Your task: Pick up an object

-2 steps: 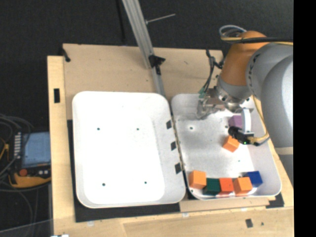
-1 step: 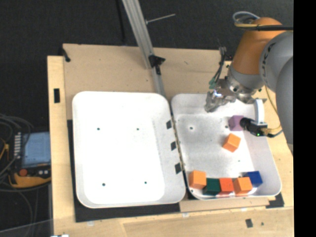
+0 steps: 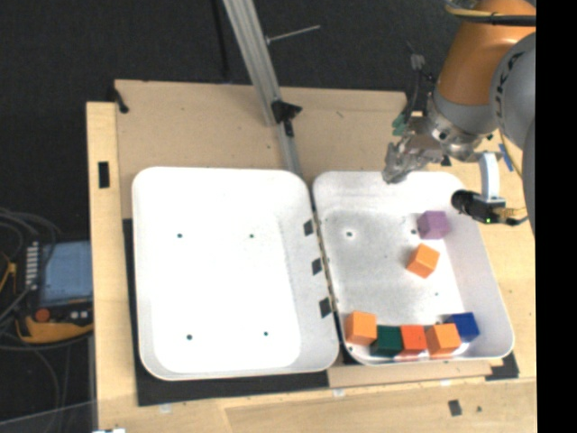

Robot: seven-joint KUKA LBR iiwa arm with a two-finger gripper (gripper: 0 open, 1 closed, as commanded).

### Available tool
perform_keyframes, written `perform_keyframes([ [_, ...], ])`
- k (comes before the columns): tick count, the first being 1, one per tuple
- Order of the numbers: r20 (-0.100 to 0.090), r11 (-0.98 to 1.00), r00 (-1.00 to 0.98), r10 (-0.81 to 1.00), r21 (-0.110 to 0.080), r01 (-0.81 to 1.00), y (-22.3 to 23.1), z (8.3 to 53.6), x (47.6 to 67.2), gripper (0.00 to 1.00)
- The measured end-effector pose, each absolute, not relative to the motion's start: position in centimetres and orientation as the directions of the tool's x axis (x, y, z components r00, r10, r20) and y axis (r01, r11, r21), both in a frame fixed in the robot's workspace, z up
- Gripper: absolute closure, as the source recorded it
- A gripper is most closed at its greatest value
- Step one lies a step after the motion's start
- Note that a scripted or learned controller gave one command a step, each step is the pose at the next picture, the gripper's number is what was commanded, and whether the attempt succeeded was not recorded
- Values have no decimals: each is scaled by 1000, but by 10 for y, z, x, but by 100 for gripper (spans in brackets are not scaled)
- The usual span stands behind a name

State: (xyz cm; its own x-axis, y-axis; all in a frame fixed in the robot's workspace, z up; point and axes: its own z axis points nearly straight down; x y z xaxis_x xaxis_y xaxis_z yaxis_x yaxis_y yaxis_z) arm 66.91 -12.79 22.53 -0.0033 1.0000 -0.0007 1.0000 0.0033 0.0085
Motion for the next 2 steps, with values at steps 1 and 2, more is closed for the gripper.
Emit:
perform_keyframes([
  [1, -1, 5, -5, 1000, 8, 1000, -127, 270, 673, 100],
  [2, -1, 5, -5, 1000, -1, 1000, -79, 265, 637, 100],
])
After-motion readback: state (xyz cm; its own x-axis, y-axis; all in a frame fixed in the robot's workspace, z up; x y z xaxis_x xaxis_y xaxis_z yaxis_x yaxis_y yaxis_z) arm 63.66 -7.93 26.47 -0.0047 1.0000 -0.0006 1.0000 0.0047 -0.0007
